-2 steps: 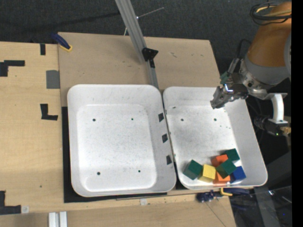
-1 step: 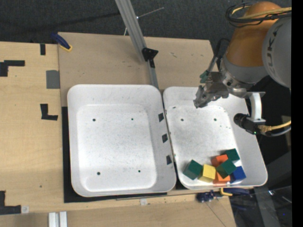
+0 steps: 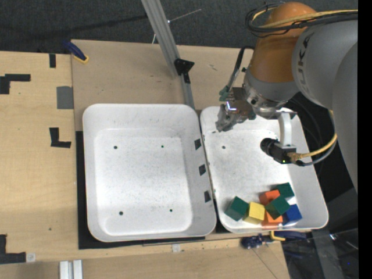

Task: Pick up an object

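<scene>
1. Gripper (image 3: 224, 122): the arm's dark two-finger claw hangs over the far left corner of the right shallow white plastic bin (image 3: 247, 156), close to the wall it shares with the left shallow white plastic bin (image 3: 99, 156). From this slanted view I cannot tell how its tips are set, and nothing can be seen between them.

2. Arm: the grey KUKA arm with the orange band (image 3: 279, 57) reaches in from the right, its wrist above the far end of the right bin.

3. Step in hand: I judge this to be the approach stage. No object is lifted, and the claw is well apart from the pile.

4. Task's things: a small heap of coloured toy blocks lies in the near right corner of the right bin. It includes a dark green cube (image 3: 236, 207), a yellow cube (image 3: 254, 212), an orange block (image 3: 269, 197), a second green block (image 3: 281, 195) and a blue block (image 3: 292, 214). They touch and partly overlap one another, so their exact edges are hard to separate.

5. Next move: the claw would need to travel toward the near edge of the bin, centre over one block, and descend. The dark green cube looks the easiest pick, since it sits at the left end of the heap with bare bin floor beside it.

6. Risk: the crowding may cause a finger to land on a neighbouring block.
</scene>
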Robot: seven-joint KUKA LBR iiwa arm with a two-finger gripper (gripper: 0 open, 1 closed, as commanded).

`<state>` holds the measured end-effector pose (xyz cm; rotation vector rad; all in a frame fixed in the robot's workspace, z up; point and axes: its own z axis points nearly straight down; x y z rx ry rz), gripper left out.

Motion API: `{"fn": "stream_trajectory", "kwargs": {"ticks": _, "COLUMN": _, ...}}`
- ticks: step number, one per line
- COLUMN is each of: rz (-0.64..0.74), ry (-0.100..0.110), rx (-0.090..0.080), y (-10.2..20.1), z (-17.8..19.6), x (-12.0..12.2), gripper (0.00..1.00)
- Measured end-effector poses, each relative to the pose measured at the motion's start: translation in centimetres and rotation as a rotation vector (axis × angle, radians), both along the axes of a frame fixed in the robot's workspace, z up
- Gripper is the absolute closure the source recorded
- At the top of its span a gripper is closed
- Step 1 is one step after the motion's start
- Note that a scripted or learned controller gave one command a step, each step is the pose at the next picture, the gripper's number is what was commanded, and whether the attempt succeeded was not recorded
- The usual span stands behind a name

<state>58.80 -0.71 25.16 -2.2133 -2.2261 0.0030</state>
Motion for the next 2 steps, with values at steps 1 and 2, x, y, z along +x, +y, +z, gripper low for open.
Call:
{"fn": "stream_trajectory", "kwargs": {"ticks": 1, "rz": 0.001, "ry": -0.002, "rx": 0.001, "y": 5.7, "z": 0.2, "x": 0.8, "gripper": 1.0}}
{"fn": "stream_trajectory", "kwargs": {"ticks": 2, "rz": -0.001, "ry": -0.002, "rx": -0.001, "y": 10.0, "z": -1.3, "x": 2.4, "gripper": 1.0}}
